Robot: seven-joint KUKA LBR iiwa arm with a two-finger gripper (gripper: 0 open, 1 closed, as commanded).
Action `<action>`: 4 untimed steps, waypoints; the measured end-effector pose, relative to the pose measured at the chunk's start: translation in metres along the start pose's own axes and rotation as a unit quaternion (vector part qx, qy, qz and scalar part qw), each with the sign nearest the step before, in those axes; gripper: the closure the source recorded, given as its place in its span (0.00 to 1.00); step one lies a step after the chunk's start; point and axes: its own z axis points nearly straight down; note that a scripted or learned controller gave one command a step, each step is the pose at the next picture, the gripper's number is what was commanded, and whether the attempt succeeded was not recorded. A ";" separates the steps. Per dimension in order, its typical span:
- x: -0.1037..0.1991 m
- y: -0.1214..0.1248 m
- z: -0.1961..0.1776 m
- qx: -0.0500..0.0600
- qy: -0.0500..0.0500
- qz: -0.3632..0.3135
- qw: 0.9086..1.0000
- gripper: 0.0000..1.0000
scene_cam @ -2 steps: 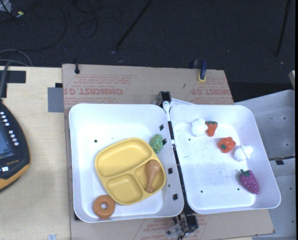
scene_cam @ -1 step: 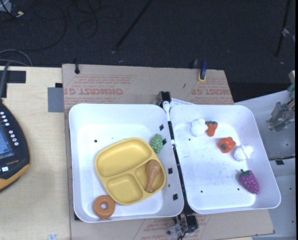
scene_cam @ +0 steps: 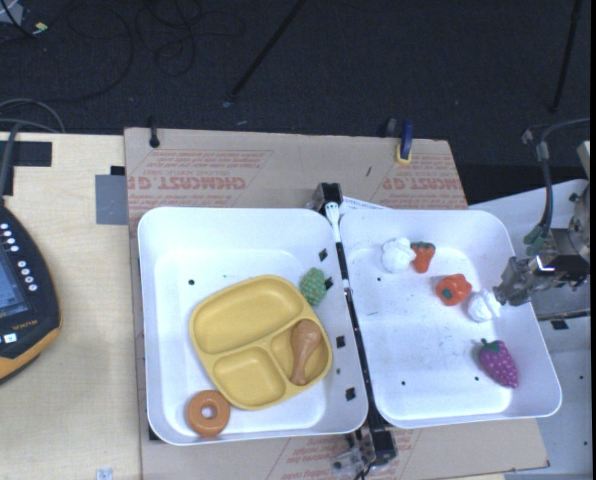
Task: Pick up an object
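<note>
Pincer [scene_cam: 508, 286] sits at the right bin's [scene_cam: 433, 413] right edge, touching a small white object [scene_cam: 481, 307]; finger state cannot be told. Orange pepper [scene_cam: 454, 289] lies just beside, purple grapes [scene_cam: 498, 362] near the lower right corner. Recommend centring squarely over the white piece before closing, clear of the pepper.

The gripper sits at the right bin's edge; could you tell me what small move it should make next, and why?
Probably a short descent onto the white object, then closing. The gripper sits just right of it, nearer than the orange pepper or purple grapes.
</note>
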 end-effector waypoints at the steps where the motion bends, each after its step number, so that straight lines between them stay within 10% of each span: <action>1: 0.002 0.023 0.052 -0.003 0.000 -0.001 1.000 1.00; 2: 0.025 -0.001 -0.178 -0.016 -0.003 -0.001 1.000 1.00; 4: 0.101 0.000 -0.051 -0.003 -0.001 -0.003 1.000 1.00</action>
